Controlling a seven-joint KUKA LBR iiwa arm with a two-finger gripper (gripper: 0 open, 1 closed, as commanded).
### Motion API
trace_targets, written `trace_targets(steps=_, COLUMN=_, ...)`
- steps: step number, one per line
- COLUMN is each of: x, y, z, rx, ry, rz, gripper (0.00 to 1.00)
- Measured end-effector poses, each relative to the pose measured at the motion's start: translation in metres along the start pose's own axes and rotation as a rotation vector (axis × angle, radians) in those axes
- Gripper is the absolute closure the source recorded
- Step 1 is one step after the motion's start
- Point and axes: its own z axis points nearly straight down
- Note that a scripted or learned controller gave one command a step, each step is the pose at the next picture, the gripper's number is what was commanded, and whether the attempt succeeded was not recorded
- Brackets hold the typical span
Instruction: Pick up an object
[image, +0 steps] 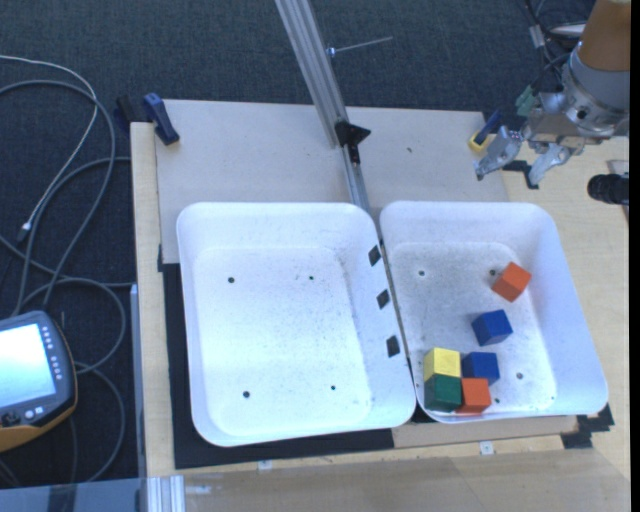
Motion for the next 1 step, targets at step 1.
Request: trace_targets(steps=1, x=-0.0292, y=0.0054, z=0.1284, rx=0.007, ry=0.002, rz=0.002, gripper=0.00)
